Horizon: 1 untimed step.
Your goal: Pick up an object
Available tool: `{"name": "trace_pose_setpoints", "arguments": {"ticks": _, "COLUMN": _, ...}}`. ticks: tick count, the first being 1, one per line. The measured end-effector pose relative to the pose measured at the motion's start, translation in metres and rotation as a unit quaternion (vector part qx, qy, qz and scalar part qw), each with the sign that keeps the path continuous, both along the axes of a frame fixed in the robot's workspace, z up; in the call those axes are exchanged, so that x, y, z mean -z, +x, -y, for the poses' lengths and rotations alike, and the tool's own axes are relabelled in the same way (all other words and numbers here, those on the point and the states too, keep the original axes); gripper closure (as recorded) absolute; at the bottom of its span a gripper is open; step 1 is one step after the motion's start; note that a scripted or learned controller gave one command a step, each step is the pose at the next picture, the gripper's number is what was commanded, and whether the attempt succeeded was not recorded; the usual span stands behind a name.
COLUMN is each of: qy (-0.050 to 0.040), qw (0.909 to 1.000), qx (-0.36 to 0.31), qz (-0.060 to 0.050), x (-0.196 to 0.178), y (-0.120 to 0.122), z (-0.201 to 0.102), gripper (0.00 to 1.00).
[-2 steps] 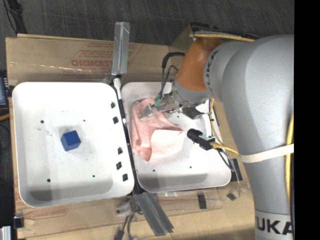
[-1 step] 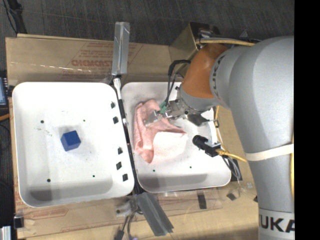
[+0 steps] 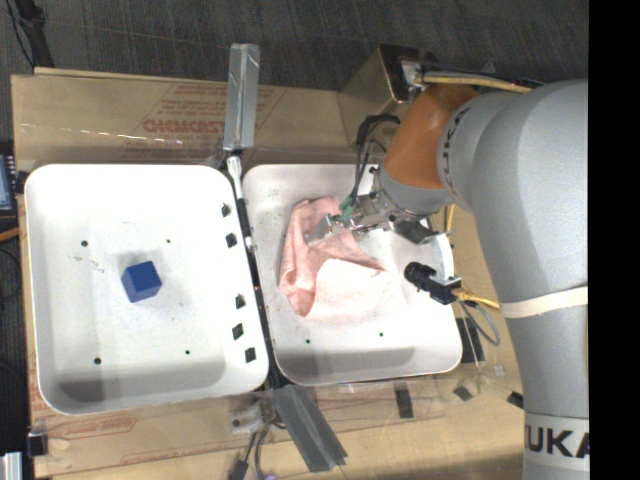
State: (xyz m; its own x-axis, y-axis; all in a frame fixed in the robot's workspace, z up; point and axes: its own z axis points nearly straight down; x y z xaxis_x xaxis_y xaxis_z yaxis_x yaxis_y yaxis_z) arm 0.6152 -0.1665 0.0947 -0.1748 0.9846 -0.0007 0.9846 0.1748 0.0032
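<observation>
— Where does your arm stand?

— Your gripper (image 3: pixel 335 225) sits low over the pink cloth (image 3: pixel 318 258) in the right bin (image 3: pixel 430 353), its tips at the cloth's far edge; open or closed, you cannot tell.

— And the left bin (image 3: pixel 60 368)?

— A blue cube (image 3: pixel 142 280) lies near its middle; well apart from the cloth.

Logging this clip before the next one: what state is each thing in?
Pink crumpled cloth: bunched in the right white bin, gripper at its top edge.
Small blue cube: resting alone in the left white bin, apart from the arm.
</observation>
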Motion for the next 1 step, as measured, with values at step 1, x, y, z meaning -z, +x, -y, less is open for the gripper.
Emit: {"name": "trace_pose_setpoints", "arguments": {"ticks": 1, "qy": -0.0003, "qw": 0.9999, "qx": 0.011, "qz": 0.001, "x": -0.0010, "y": 0.0069, "z": 0.0416, "gripper": 0.00}}
